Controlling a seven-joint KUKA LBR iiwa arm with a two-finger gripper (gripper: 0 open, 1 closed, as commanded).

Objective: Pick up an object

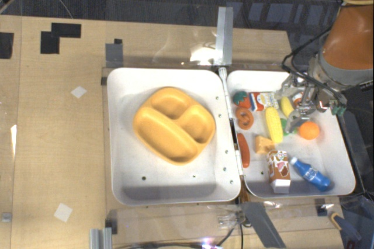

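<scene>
The right bin [345,151] holds several toy foods: a corn cob [273,124], an orange [309,130], a blue bottle [311,175], a small carton [280,171], a red sausage [243,150], a pretzel [245,118], a cheese wedge [265,144] and a packet [262,102]. My gripper [296,111] hangs over the upper middle of this bin, between the corn cob and the orange, beside a small yellow piece [286,106]. Its metal fingers point down and stand slightly apart, with nothing visibly held between them.
The left bin [123,183] carries a yellow divided plate [174,124] in its middle. A metal divider post [224,37] stands between the bins at the back. The arm's orange band [352,31] fills the upper right.
</scene>
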